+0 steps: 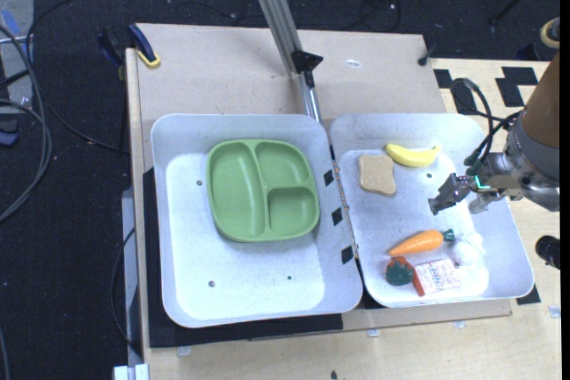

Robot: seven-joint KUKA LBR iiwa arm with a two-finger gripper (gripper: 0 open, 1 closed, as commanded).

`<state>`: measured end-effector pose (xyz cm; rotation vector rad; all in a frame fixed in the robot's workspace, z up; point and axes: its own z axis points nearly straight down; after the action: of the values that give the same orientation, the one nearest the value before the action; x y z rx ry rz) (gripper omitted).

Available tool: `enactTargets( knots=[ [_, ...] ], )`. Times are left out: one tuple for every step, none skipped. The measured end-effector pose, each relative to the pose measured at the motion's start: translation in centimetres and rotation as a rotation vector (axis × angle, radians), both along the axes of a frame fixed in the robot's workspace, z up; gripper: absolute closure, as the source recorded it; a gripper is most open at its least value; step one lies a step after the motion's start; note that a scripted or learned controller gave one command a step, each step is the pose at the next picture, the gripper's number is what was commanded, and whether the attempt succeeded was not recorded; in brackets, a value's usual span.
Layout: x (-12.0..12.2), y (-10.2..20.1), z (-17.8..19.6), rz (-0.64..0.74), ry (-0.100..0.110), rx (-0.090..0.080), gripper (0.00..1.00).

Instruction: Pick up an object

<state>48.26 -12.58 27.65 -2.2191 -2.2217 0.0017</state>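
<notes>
The gripper (445,194) hangs low in the right bin (374,127), its dark tips blurred, so I cannot tell how it is set; nothing shows in its grasp. The carrot (416,241) lies just below and left of the gripper, the likeliest of the 4 or so pieces here. The banana (411,156) and bread slice (377,175) sit farther from it. A good pick means centring over the carrot's thick middle and closing across its width, clear of the red carton (436,277).

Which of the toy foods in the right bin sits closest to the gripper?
The carrot, just below the gripper; banana and bread lie farther left.
</notes>
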Motion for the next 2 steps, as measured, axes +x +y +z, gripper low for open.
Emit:
enactTargets(
  knots=[
    [0.0, 0.0, 0.1, 0.000, -0.002, 0.000, 0.00],
    [0.3, -0.9, -5.7, -0.003, 0.004, 0.000, 0.00]
  ],
)
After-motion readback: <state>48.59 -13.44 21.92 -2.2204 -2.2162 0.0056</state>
